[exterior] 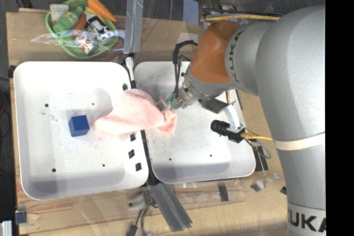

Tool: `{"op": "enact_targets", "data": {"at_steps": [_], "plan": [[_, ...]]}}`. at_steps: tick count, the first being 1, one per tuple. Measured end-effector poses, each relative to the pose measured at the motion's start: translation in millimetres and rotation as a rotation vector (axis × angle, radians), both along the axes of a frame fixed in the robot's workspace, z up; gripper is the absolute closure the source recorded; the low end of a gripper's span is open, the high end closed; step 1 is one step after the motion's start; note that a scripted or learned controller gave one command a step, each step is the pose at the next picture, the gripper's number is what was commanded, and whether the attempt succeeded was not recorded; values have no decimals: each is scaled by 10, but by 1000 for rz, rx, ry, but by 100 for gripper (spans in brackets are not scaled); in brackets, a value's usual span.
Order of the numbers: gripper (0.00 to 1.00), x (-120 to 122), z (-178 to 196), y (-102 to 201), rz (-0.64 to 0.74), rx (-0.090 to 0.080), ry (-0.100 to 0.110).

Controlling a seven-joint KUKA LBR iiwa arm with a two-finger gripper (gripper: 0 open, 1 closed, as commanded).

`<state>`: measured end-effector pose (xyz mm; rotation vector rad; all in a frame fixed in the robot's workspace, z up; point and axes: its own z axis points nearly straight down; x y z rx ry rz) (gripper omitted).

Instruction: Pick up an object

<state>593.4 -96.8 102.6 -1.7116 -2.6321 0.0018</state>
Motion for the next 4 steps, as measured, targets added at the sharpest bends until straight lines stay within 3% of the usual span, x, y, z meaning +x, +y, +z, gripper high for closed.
{"op": "enact_targets", "data": {"at_steps": [1,2,3,4], "plan": [[0,0,1,-3,0,-1,0],[0,-339,49,-609,-307,1,5],[0,-453,-105,-126,-120,1,0],[0,-189,910,-29,-277,-1,-1]]}}
